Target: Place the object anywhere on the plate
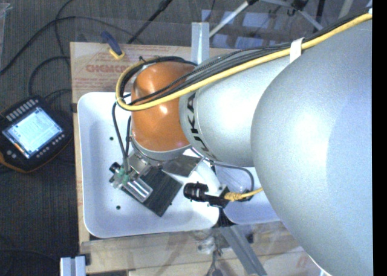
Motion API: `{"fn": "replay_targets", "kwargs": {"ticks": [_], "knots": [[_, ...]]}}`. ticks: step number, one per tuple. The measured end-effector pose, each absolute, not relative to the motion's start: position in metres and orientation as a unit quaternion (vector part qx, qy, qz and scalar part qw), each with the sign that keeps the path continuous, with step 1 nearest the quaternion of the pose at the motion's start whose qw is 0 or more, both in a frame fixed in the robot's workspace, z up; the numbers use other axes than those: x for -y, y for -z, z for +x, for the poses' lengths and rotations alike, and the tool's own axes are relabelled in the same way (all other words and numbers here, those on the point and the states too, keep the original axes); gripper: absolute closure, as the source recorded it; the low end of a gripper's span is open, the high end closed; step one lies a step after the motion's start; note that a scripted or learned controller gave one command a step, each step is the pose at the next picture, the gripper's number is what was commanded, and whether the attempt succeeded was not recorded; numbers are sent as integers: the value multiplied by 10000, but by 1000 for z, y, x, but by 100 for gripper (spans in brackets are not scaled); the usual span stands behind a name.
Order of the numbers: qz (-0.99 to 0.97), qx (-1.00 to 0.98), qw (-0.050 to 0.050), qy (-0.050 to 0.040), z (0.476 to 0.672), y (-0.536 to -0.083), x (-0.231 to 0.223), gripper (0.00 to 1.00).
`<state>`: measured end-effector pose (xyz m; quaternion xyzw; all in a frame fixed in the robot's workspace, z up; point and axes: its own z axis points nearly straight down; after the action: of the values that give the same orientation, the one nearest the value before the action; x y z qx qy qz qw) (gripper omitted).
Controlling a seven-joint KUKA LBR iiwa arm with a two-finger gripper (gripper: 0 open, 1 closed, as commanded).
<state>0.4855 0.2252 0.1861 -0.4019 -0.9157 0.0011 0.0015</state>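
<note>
Object and plate positions cannot be told, since much of both bins is covered by the arm. The silver-and-black gripper (143, 185) is seen from above over the left shallow white plastic bin (97, 148), toward 7 o'clock from the middle of the view. Its body is tilted, with a silver metal block on the 9 o'clock side and a black box on the 3 o'clock side. Whether the jaws are wide or narrow cannot be told, as they are hidden beneath that body, and nothing is seen held between them.

At 12 o'clock from the gripper, the rounded orange band (158, 112) of the wrist is seen, and at 3 o'clock from the band the large grey arm (296, 136) fills the right half of the view. A yellow cable (181, 92) is looped around the orange band and carried along the arm toward 2 o'clock. A black plug (197, 192) with a yellow lead is seen just beside the gripper at 3 o'clock.

A corner of the right white bin (251, 208) is seen under the arm at 5 o'clock. Both bins are carried by the pale wooden worktop (91, 66). On the dark floor at 9 o'clock, well apart from the bins, a black handheld control pendant with a lit screen (31, 131) is seen.
</note>
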Motion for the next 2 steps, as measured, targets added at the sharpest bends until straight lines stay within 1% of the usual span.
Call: {"fn": "replay_targets", "kwargs": {"ticks": [1, 2], "knots": [[-2915, 9566, -8, -4, 484, -346, -223, 100], [-2388, 9711, -13, -2, 547, -434, -233, 100]]}}
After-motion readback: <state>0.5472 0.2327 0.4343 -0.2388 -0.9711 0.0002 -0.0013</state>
